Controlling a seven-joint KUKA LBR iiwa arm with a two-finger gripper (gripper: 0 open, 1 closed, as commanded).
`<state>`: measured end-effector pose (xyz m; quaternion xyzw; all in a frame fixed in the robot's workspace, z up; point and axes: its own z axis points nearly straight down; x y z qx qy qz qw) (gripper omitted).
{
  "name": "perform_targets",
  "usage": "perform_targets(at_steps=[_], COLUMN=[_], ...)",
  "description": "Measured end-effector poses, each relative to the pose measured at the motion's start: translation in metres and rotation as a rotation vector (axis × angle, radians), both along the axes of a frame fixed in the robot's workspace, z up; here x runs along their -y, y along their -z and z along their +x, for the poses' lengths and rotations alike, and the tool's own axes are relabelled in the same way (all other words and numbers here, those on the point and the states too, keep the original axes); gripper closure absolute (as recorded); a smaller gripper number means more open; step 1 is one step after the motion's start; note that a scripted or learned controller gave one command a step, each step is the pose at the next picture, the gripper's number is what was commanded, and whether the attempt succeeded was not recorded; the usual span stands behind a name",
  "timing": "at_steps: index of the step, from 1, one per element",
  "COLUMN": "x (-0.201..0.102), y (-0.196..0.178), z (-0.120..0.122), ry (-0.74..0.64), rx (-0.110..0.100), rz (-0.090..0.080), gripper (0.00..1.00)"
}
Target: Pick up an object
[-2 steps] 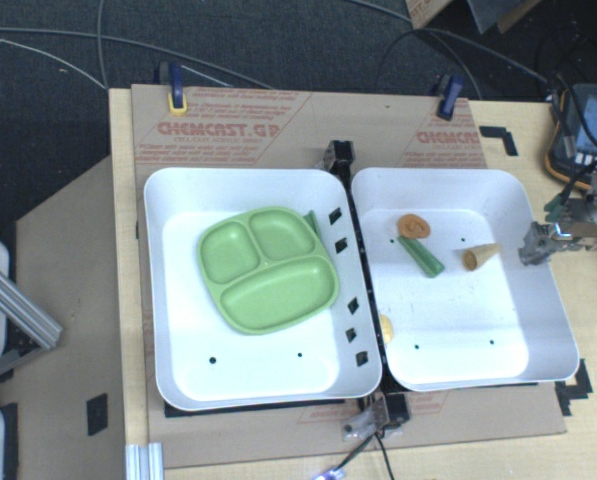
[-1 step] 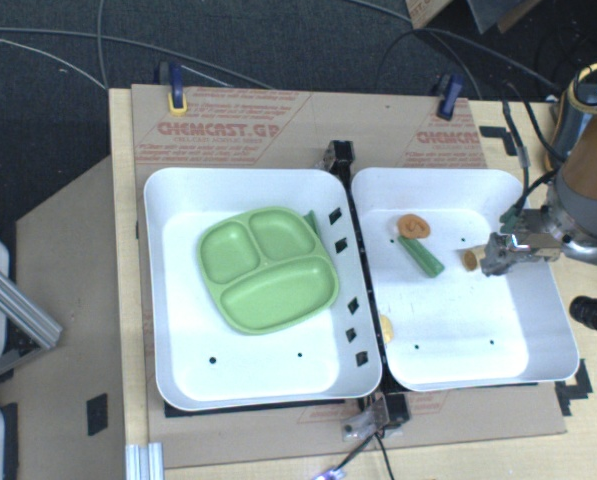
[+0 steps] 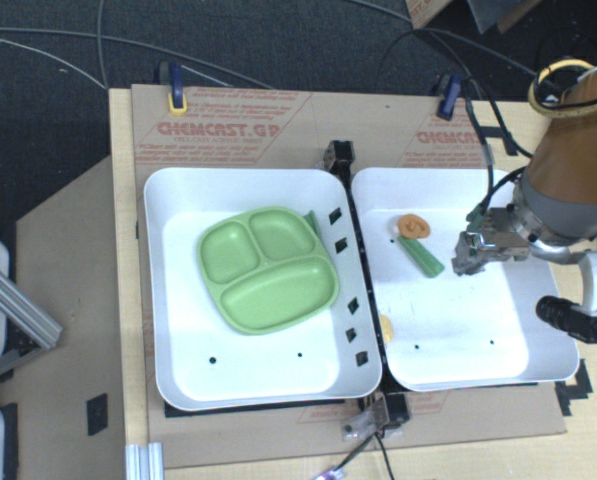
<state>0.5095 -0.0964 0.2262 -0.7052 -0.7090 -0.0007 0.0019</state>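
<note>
An orange round piece [image 3: 412, 228] lies in the right bin [image 3: 458, 353] near its back left. A green stick-shaped object [image 3: 421, 256] lies just in front of it, slanting toward the right. My gripper [image 3: 468, 255] hangs over the right bin, a short way to the right of the green object and apart from it. Nothing shows between its fingers.
A green divided plate [image 3: 268, 268] lies in the left bin [image 3: 243, 373]. A small yellow bit [image 3: 385, 330] rests at the right bin's left wall. Black clips run along the divider between the bins. The arm's body covers the right bin's right side.
</note>
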Motion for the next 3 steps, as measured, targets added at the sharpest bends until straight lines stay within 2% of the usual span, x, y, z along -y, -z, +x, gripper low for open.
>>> perform_targets(at_steps=[2,3], x=[-0.117,-0.179], y=[0.006,-0.004], z=[-0.021,-0.014], ry=[-0.001,-0.002], rx=[-0.002,0.003], rz=[0.000,-0.001], gripper=[1.00,1.00])
